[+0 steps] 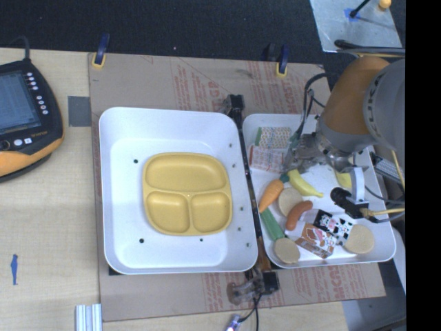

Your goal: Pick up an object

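The gripper (300,154) is seen low over the far part of the right bin (386,250), at the end of the grey arm (365,109) with its orange band, which reaches in from the right. Whether the fingers are apart or together cannot be told, since they are dark and blurred against the clutter below; nothing is seen held between them.

Just beside the gripper on its near side lies a yellow banana (304,183), slanting towards the right. To the left of the gripper a patterned packet (269,147) is seen, lying against the bin's far left corner. Nearer still, an orange carrot (271,194) lies tilted beside the bin's left wall, with a green piece (271,224) below it. A round tan piece (289,202) and a red sausage (298,214) lie touching in the middle of the bin. At the near edge, a round biscuit-like disc (286,251), a brown carton (315,241), a black-and-white carton (335,224) and another round disc (360,239) are crowded together.

The left bin (117,185) holds a yellow divided tray (187,192), well apart from the gripper. A handheld control pendant (24,116) rests at the bench's far left.
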`<state>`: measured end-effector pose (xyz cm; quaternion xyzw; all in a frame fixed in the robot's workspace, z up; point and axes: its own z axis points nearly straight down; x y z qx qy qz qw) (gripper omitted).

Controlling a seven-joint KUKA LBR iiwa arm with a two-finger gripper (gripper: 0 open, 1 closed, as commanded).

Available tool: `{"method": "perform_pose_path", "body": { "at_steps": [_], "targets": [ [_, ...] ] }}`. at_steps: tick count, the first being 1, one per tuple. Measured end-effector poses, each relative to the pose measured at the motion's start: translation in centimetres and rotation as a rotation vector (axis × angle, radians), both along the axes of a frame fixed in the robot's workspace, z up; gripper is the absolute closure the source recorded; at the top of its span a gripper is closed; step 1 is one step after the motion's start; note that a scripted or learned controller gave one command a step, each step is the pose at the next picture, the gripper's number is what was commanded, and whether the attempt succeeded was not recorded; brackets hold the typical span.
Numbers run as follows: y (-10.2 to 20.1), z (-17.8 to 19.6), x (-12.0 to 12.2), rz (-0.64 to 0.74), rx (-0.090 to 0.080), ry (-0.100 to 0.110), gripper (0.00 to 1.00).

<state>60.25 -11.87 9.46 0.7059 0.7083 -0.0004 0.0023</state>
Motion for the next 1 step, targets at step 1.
{"method": "perform_pose_path", "body": {
  "at_steps": [1],
  "targets": [
    [8.54, 9.78, -4.02, 0.004, 0.003, 0.006, 1.00]
  ]
}}
